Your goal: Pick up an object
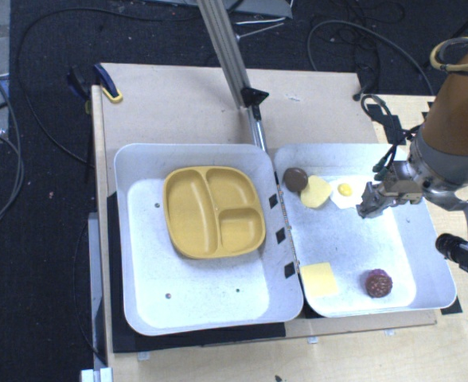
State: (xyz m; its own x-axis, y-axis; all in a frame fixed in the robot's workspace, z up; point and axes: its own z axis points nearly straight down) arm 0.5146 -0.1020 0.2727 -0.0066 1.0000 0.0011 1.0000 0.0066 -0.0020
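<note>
In the left bin [138, 293], a yellow tray [214, 211]; tool [372, 205] opening unclear.

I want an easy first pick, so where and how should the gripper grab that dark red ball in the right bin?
Grip the dark red ball across its widest middle, coming straight down from above. It looks round, so any finger direction should work, and it sits apart from the yellow square and the bin wall, leaving finger room on each side.
</note>
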